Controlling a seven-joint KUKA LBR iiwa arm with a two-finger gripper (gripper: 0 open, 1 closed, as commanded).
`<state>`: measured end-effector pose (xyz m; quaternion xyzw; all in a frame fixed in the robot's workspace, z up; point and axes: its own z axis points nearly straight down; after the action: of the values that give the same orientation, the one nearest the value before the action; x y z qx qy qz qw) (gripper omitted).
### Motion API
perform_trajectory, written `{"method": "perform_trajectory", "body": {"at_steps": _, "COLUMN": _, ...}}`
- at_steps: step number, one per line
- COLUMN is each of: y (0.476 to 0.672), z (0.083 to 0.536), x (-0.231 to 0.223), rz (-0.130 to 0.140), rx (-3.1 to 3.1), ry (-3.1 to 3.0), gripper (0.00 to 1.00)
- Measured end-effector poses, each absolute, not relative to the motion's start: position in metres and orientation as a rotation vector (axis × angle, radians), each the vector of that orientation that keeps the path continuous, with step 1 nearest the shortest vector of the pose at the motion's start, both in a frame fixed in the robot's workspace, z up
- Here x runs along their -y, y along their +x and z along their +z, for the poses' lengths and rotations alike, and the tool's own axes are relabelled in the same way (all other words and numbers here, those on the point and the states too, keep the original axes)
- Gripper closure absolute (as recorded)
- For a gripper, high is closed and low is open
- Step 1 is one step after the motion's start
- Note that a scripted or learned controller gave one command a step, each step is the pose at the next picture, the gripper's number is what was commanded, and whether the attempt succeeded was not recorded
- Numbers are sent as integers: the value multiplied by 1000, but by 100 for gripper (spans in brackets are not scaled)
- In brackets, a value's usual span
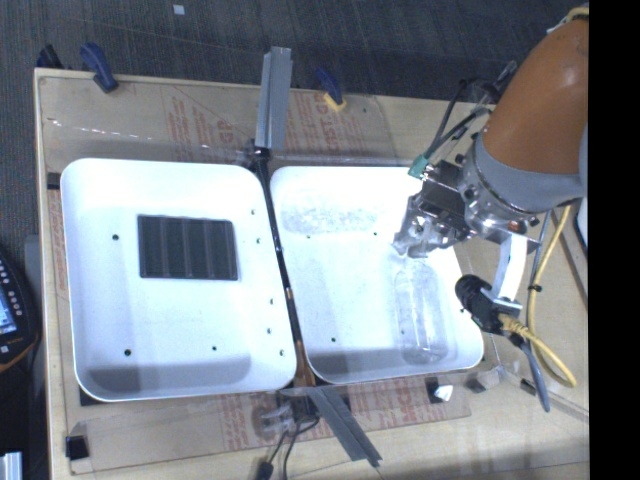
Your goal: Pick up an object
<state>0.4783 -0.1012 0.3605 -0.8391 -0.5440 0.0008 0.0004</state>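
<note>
Over the right-hand bin (300, 298), your gripper (412, 243) hangs low above the near-right part of the floor, the grey arm (530, 138) with its orange band reaching in from the right edge of the bench (60, 118). Directly below and slightly nearer to you lies a clear plastic bottle (420, 313), on its side, running roughly front to back beside the bin's right wall; its transparency makes it hard to separate from the white floor, so judge its outline with care. The gripper sits at what looks like the bottle's far end, apparently lined up for a descent onto it, though whether it touches the bottle you cannot tell. You cannot tell either how wide the claw stands: the tips blur against the glare. A second clear, crinkled item (325, 218), perhaps a plastic bag, rests flat near the back of the same bin, well apart from the bottle. In the left bin (90, 183) a dark ridged rectangular block (188, 248) lies flat, untouched. Nothing appears lifted yet; the pick looks still to be made.
</note>
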Motion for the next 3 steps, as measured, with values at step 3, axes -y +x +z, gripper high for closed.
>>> {"method": "perform_trajectory", "body": {"at_steps": 3, "y": 549, "z": 244, "x": 137, "rz": 10, "rx": 1414, "ry": -2800, "gripper": 100}}
